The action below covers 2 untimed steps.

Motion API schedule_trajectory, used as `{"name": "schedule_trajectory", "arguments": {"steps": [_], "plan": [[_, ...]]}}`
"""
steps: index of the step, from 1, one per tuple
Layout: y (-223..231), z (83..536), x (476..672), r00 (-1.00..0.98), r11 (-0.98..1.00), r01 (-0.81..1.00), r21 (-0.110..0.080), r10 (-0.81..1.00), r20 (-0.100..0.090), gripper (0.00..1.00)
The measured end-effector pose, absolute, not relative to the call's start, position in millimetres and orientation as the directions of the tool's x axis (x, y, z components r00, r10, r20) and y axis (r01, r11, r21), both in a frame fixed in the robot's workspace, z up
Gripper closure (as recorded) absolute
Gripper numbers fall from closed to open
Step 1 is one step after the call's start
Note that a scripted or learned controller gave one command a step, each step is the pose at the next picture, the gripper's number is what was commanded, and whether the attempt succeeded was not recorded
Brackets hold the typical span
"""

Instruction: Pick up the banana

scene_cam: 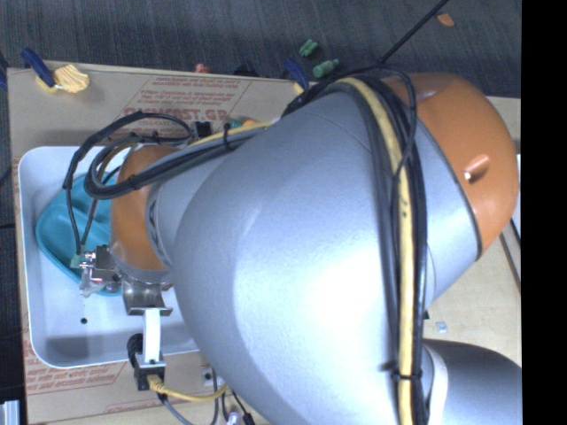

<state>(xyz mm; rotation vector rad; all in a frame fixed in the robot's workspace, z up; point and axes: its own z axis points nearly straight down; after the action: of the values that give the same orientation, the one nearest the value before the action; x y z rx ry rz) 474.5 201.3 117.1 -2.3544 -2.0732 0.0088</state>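
- Banana: I cannot tell where it lies; nothing I can make out has its shape or colour for certain, so its look goes unreported.
- The pincer (94, 271) hangs low over the left white bin (51, 348), tucked under the wrist; whether it is open or closed, I cannot tell.
- Touching or just beside the pincer, on its far side from the arm, sits a teal object (55, 230), partly covered by the wrist, its form hard to read.
- Right above the pincer comes the orange band (133, 224), with black cables (99, 144) looping over it.
- Behind the pincer, the big grey arm (301, 264) blocks most of the bench, and the second bin with it.
- Well beyond the pincer, past the bin's rim, a small yellow-tipped clip (67, 80) rests on the brown board (177, 91).
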Motion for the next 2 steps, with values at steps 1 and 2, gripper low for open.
{"name": "schedule_trajectory", "arguments": {"steps": [1, 2], "plan": [[215, 90, 471.6, -0.284, 0.283, 0.959, -0.023, 0.959, 0.001, 0.00], [201, 89, 481.5, -0.706, 0.706, 0.708, -0.020, 0.708, 0.010, 0.00]]}}
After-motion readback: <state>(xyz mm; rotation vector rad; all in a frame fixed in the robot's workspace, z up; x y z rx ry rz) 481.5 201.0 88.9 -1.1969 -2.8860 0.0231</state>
